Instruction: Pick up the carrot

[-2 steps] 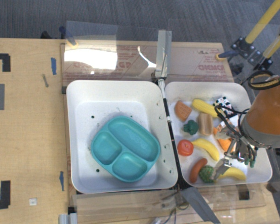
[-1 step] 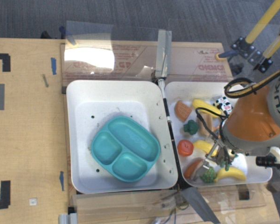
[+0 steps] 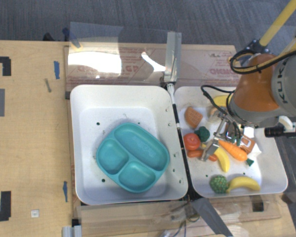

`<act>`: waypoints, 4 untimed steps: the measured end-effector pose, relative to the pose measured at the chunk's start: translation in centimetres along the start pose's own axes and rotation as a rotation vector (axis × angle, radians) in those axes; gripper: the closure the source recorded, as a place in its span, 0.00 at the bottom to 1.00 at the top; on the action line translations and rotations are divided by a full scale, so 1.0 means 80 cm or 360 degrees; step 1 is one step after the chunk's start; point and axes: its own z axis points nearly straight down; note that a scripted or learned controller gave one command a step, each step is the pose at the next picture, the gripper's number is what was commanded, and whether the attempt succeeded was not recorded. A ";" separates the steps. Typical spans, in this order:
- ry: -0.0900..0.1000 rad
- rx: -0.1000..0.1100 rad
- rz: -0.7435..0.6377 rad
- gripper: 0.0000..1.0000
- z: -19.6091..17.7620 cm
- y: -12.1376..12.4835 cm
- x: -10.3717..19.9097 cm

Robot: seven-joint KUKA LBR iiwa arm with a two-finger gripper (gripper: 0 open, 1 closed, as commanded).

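The grey arm with its orange band is reaching into the right shallow white bin [image 3: 274,174], and its metal two-finger tool [image 3: 214,144] is hanging low among the toy food; whether it is apart or together I cannot tell. The orange plastic carrot [image 3: 233,150] is lying slantwise just beside the tool, on the side toward the arm, near a small yellow banana [image 3: 222,160]. Doing this well probably means shifting over the carrot's middle and straddling it across its width before closing

White bins [image 3: 84,107] smooth glossy plastic; teal tray [image 3: 133,157] matt plastic; desk [image 3: 24,132] pale bare wood; carrot [image 3: 233,150] shiny plastic; jaws bright metal.
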 end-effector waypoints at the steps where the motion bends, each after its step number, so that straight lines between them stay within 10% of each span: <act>1: 0.0005 0.0002 -0.0010 0.00 0.001 -0.022 0.074; 2: -0.0004 -0.0002 -0.0015 1.00 -0.015 -0.020 0.071; 3: -0.0016 -0.0014 0.0130 1.00 -0.181 0.091 0.100; 4: -0.0010 -0.0005 0.0138 1.00 -0.187 0.087 0.099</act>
